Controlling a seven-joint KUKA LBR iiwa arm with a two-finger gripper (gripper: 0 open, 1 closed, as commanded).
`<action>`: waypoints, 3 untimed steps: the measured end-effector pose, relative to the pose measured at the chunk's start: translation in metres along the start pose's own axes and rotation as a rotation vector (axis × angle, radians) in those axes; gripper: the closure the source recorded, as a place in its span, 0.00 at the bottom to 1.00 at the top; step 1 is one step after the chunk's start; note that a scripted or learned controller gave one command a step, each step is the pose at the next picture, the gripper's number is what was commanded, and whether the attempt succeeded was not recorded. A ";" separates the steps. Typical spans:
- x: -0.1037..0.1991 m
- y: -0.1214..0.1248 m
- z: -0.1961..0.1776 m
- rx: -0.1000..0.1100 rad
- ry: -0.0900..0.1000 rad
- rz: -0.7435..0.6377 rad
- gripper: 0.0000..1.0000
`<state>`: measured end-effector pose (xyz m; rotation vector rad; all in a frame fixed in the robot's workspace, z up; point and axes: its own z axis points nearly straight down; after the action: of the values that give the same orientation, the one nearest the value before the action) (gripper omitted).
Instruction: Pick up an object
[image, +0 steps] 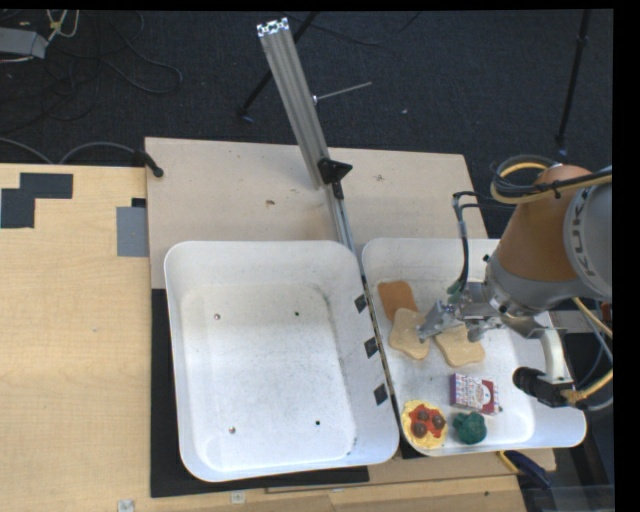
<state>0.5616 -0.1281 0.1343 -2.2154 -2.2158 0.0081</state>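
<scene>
Tabletop (250, 195): we see a pale wooden surface from above, carrying two shallow white bins side by side, with dark floor and cables beyond its far edge.
Left bin (265, 360): we see a wide white tray with rounded corners, showing a few small dark specks on its floor.
Metal rail (300, 110): a grey bar slants from the far side down toward the seam between the two bins.
Right bin (420, 255): we see a narrower white tray touching the left bin along a shared edge with small black clips.
Toast slice (397, 296): a brown bread-shaped piece lies in the far left part of the right bin.
Pale bread pieces (406, 338): two tan pieces lie in the middle of the right bin, one on each side of the end effector.
Pizza toy (426, 424): a yellow round with red spots sits at the near left corner of the right bin.
Green toy (469, 428): a dark green lump rests just right of the pizza toy.
Small packet (472, 392): a white and purple packet lies just beyond the green toy.
End effector (452, 318): it hangs low over the bread pieces; we cannot tell whether it is spread or pressed together.
Arm (545, 250): grey with an orange band, it reaches in from the right.
</scene>
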 end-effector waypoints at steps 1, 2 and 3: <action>0.000 0.003 0.038 -0.012 -0.002 0.001 0.00; -0.002 0.004 0.026 -0.017 -0.002 0.007 1.00; -0.010 0.009 -0.033 -0.012 -0.003 -0.001 1.00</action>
<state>0.5710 -0.1382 0.1670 -2.2220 -2.2242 -0.0019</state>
